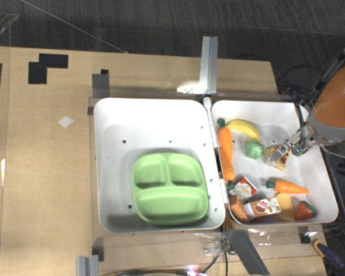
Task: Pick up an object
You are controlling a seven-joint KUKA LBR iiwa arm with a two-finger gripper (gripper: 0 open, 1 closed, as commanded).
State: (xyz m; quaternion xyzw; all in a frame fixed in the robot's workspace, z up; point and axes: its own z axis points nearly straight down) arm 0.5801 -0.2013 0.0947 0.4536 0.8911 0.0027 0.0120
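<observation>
The fingers point(280, 154), right of centre in the right bin point(328, 180): whether spread or closed, I cannot tell. Nearest thing is a green toy point(253, 149) just to their left.

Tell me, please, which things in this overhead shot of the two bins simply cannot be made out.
- Gripper, camera view: too small and blurred to tell how the jaws stand, or what the small thing under them is.
- Arm: cut off by the right edge.
- Cartons at the right bin's front: print too small to read; the pile hides how they lie.
- Long carrot: its lower end is hidden under the pile.
</observation>
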